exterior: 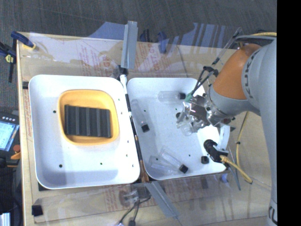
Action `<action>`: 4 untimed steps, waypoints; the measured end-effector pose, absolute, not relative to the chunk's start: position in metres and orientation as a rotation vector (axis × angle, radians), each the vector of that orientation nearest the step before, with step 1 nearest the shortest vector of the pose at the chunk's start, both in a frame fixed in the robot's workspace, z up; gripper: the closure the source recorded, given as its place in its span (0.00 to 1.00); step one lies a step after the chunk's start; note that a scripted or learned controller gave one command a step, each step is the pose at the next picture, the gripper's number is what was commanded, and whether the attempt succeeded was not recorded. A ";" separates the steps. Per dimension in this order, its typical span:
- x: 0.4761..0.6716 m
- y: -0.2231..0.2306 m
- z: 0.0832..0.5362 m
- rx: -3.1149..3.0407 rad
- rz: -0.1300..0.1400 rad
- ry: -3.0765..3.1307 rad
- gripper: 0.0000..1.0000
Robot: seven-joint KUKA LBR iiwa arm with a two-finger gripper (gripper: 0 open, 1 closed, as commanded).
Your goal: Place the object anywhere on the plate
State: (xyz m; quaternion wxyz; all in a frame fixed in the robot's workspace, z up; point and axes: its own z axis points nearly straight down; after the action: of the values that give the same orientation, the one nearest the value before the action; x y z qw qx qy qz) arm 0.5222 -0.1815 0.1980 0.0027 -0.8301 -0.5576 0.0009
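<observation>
dark carpet (141, 4) lies behind a pale bench (70, 55) covered with printed sheeting. the grey arm (244, 79), with its orange band, enters from the right of the camera view and reaches over the right bin.

two shallow white bins stand side by side, their inner walls touching. the left bin (47, 164) holds the plate (87, 96), a yellow rounded-square dish set flat near the bin's centre. a dark ridged panel (88, 121) covers the middle of the plate.

the right bin (160, 140) holds all the loose items, well apart from the plate. the gripper (188, 119) hangs over the right half of this bin. whether it is parted or closed cannot be determined. a clear, glinting shape sits at the gripper; whether this is a gripped item or gripper hardware cannot be determined.

item positions in the right bin:
- upper clear tube (167, 96): lying on its side near the far wall, black cap (182, 96) toward the gripper.
- lower clear tube (164, 163): lying near the front wall, with a black end cap (183, 168) at its right.
- black cube (145, 127): on the floor left of centre, between the two tubes.
- small black piece (204, 159): near the front right corner.

which loose item is the task's object cannot be determined.
</observation>
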 end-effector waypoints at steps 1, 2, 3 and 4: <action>0.533 -0.150 0.234 -2.510 0.003 -1.885 1.00; 0.562 -0.120 0.223 -2.264 0.002 -2.176 1.00; 0.581 -0.075 0.201 -1.926 0.004 -2.476 1.00; 0.597 -0.014 0.204 -1.736 0.001 -2.619 1.00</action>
State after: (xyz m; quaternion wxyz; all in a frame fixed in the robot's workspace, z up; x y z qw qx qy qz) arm 0.5972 -0.0144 0.2037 -0.0001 -0.5524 -0.8335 0.0003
